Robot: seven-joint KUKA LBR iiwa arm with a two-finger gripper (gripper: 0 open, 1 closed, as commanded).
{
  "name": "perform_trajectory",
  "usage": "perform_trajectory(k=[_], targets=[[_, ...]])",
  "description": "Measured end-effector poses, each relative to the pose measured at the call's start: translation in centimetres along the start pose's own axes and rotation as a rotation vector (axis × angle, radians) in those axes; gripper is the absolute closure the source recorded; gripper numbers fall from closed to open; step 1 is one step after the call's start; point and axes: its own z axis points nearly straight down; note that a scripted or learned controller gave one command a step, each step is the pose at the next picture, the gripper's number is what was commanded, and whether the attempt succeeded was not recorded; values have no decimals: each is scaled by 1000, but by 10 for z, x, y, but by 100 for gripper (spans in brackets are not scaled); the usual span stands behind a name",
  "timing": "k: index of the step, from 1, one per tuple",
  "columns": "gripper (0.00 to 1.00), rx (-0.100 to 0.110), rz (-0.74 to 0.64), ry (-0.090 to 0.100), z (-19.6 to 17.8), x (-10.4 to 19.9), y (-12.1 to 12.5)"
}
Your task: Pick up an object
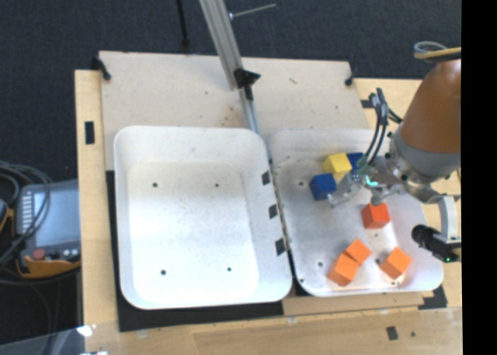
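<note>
The right bin [311, 268] holds several blocks. A yellow block [338, 163] and a blue block [322, 186] lie touching near its middle, with another blue block [356, 161] just behind the yellow one. An orange-red block [376, 215] sits lower right of them. Two orange blocks [349, 261] lie joined near the front, and a third orange block [396, 262] lies to their right. My gripper [347, 189] hangs low over the bin, just right of the blue block and below the yellow one. Nothing is visibly between its fingers.
The left bin [194, 217] stands beside the right one. A slanted aluminium pole [221, 27] rises from the back of the bench between the bins. A monitor and cables [35, 217] sit off the bench at the left.
</note>
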Motion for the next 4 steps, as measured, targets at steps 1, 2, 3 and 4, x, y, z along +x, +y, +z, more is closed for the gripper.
perform_trajectory(k=[1, 2, 3, 4], targets=[[0, -5, 3, -1, -2, 0, 1], [0, 2, 3, -2, 61, 2, 0], [0, 2, 4, -1, 112, 1, -11], [0, -6, 5, -3, 123, -1, -10]])
